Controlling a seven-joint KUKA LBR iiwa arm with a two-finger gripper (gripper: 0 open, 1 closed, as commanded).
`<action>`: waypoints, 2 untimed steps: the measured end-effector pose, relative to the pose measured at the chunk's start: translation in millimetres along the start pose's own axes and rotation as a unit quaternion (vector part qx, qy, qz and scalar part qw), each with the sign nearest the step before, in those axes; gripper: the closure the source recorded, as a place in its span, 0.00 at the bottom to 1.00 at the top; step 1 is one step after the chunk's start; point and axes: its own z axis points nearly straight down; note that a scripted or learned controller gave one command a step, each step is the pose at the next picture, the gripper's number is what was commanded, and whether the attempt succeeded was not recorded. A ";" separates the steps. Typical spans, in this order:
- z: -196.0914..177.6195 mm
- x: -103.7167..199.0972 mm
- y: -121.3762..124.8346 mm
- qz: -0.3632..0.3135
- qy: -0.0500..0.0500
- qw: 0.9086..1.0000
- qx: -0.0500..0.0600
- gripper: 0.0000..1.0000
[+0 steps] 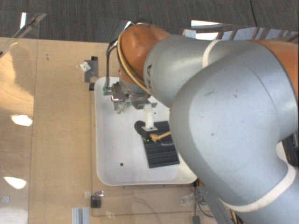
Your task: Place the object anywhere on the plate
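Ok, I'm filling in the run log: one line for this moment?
arm: reaching over white bin | gripper: near bin's upper-left corner | grasp: cannot tell | placement: unconfirmed

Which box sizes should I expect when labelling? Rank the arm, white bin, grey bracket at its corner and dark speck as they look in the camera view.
1. Arm, though nearness to the camera inflates it.
2. White bin, partly hidden under the arm.
3. Grey bracket.
4. Dark speck.
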 end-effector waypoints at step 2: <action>27.8 12.8 -117.7 -0.453 -0.002 0.892 -0.012 1.00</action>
